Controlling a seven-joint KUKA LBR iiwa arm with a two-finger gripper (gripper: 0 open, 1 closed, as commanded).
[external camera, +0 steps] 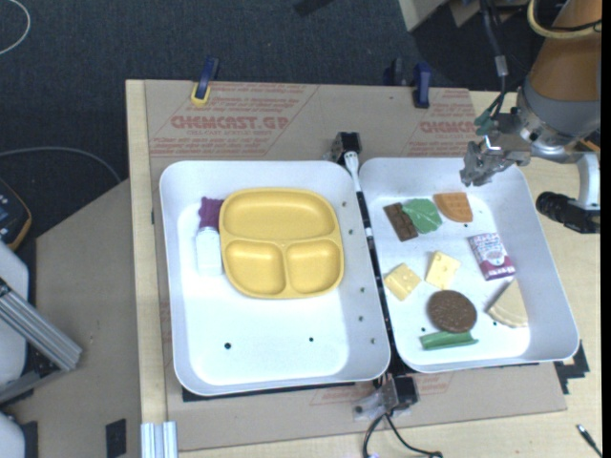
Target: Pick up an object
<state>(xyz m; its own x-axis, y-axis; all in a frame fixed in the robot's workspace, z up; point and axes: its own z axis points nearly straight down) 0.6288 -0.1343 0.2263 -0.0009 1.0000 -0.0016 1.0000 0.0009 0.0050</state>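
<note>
Gripper [474,172] hovers over top edge of right bin [547,284], just above orange wedge [453,206]. Nothing visibly in its grip; open or closed, can't tell tbh. Right bin holds brown bar [400,221], green lump [422,214], two yellow cheese bits [402,281], purple packet [490,255], brown disc [451,310]. Left bin [191,342] has yellow divided tray [282,241].

The claw [475,170] is small and dark above the right bin's [549,256] far rim, and its finger gap cannot be read. The arm [563,74] above it is cut off by the top and right edges. Beside the yellow tray [282,241], a white bottle [207,252] with a purple cap is partly hidden.
</note>
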